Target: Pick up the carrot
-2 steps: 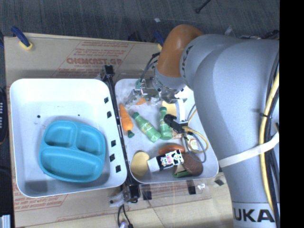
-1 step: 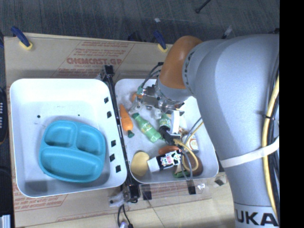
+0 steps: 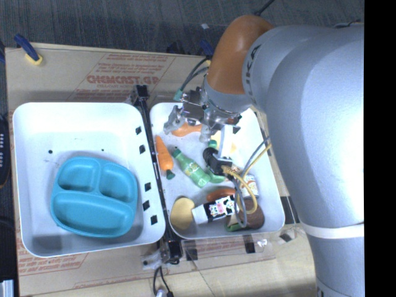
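Glossy white plastic bins [image 3: 25,166], smooth blue plastic tray [image 3: 94,197].

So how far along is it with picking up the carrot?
Nothing looks done yet: the carrot lies by the left wall of the right bin, beside the green bottle. In hand: the gripper is low over the bin's far end, beyond the carrot. Left: reaching it, gripping, lifting.
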Robot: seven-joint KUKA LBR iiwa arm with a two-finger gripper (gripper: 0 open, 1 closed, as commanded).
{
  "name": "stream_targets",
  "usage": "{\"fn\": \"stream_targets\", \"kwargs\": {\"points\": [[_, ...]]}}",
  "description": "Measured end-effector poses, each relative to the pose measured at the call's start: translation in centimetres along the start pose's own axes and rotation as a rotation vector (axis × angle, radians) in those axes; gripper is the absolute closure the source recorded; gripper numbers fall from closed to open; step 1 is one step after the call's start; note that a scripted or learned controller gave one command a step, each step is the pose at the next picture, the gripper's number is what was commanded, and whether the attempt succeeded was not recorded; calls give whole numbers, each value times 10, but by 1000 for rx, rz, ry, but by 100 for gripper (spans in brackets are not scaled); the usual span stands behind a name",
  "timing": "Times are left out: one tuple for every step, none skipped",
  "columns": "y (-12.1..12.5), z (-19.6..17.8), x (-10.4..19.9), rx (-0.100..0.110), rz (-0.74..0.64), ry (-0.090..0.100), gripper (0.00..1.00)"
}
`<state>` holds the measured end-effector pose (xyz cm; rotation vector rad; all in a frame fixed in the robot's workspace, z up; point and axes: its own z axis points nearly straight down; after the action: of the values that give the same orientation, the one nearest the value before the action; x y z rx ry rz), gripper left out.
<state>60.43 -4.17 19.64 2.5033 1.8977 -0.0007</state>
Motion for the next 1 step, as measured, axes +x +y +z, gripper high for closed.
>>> {"fn": "stream_targets", "kwargs": {"points": [[-2,4,-2,9,3,-4,0]]}}
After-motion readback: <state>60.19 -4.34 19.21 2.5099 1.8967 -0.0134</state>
